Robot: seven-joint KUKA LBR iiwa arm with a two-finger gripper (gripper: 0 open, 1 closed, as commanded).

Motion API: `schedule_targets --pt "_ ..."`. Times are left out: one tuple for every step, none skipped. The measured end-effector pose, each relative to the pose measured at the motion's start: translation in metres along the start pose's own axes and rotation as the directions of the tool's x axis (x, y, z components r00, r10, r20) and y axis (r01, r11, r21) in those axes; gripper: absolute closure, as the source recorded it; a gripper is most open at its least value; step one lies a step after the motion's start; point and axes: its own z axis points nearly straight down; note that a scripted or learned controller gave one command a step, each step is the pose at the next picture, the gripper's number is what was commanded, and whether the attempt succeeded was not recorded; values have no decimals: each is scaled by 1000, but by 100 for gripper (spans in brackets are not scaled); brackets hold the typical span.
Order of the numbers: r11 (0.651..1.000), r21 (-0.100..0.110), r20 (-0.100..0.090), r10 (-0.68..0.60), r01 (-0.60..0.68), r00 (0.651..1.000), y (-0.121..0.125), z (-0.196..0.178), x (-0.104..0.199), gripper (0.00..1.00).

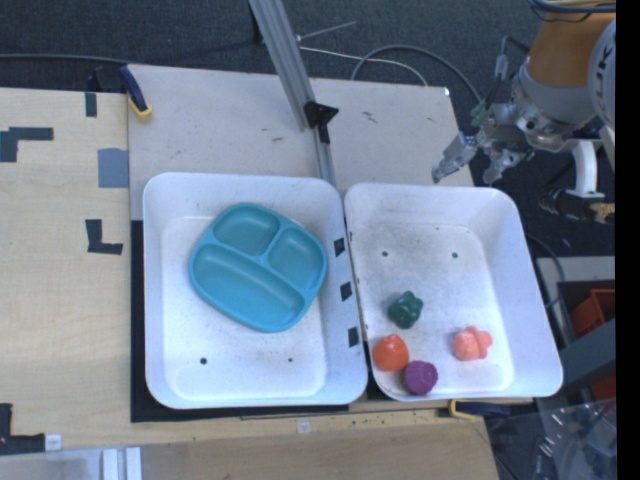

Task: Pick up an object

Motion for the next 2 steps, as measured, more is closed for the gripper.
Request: schedule_targets --pt "1000 0 0 0 0 1000 0 0 0 0" --pt "1000 5 0 0 0 1000 8 50 -2 0"
